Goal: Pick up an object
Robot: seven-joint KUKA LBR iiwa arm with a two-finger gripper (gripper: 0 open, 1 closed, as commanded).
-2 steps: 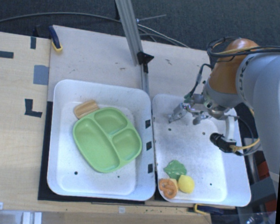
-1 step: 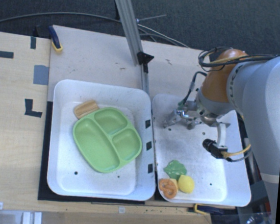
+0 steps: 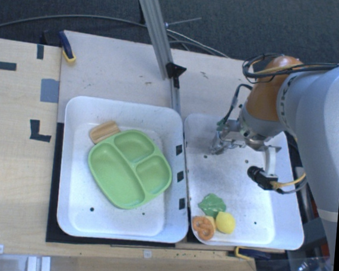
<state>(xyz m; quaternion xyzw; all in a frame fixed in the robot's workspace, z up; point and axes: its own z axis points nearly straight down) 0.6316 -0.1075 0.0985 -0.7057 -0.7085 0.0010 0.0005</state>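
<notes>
We see the end effector low over the right bin's far end, its grip state impossible to tell. The small yellow piece, green piece and orange piece cluster touching at the near edge. We judge them light, smooth plastic, best pinched across the middle.

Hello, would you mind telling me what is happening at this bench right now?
The grey arm reaches in from the right, its gripper low over the upper part of the right bin, holding nothing visible. The green toy, yellow toy and orange toy sit clustered at that bin's near edge. The left bin holds a green divided plate and a tan block.
</notes>
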